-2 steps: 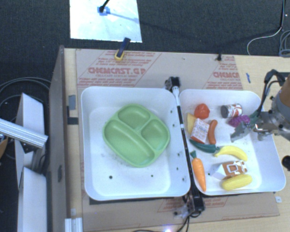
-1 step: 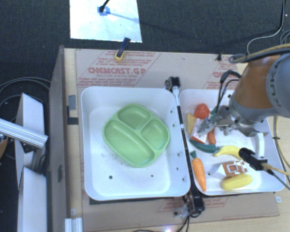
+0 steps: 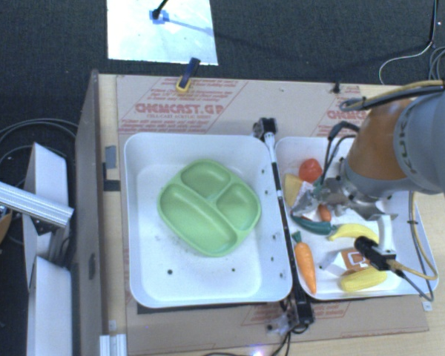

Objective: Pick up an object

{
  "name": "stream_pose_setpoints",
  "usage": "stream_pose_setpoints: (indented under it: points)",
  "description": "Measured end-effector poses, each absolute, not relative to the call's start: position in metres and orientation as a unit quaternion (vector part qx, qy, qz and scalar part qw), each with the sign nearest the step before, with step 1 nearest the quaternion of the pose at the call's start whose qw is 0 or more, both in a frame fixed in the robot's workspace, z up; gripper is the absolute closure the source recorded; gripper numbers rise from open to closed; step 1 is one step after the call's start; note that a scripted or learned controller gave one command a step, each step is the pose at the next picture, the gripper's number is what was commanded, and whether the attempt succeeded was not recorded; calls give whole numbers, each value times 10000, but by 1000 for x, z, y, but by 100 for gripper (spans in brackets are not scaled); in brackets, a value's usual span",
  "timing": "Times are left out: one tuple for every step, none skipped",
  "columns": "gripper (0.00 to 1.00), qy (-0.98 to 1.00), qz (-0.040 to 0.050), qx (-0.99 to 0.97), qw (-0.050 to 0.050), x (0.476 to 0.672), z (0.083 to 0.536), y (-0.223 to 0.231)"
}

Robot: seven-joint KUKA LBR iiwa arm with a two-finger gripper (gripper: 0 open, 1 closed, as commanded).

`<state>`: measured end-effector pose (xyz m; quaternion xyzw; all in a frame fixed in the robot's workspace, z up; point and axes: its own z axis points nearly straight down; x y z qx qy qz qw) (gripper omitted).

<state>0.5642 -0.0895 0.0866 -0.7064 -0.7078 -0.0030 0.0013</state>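
The right bin (image 3: 408,286) holds several toy foods: a red tomato (image 3: 309,170), a yellow wedge (image 3: 291,190), a dark green pod (image 3: 316,227), a carrot (image 3: 305,265), a banana (image 3: 354,232), a small orange box (image 3: 352,258) and a yellow corn cob (image 3: 363,280). My gripper (image 3: 320,199) is low over the middle of this bin, just below the tomato and above the green pod. A small orange piece (image 3: 324,213) lies right at its tip. The arm's wrist and orange band (image 3: 377,148) cover the bin's right part.
The left bin (image 3: 144,273) carries a green divided plate (image 3: 209,207). A ridge (image 3: 279,199) separates the two bins. A black cable (image 3: 389,268) runs over the corn end of the right bin. Cardboard surrounds both bins.
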Motion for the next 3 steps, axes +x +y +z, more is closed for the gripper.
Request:
stream_pose_setpoints:
  points:
    - [0,-7097,-35,-7045,-52,664,86,-102]
    - [100,-7096,-21,-7046,-32,661,97,-102]
    - [100,-7105,-36,-7036,-23,646,191,-47]
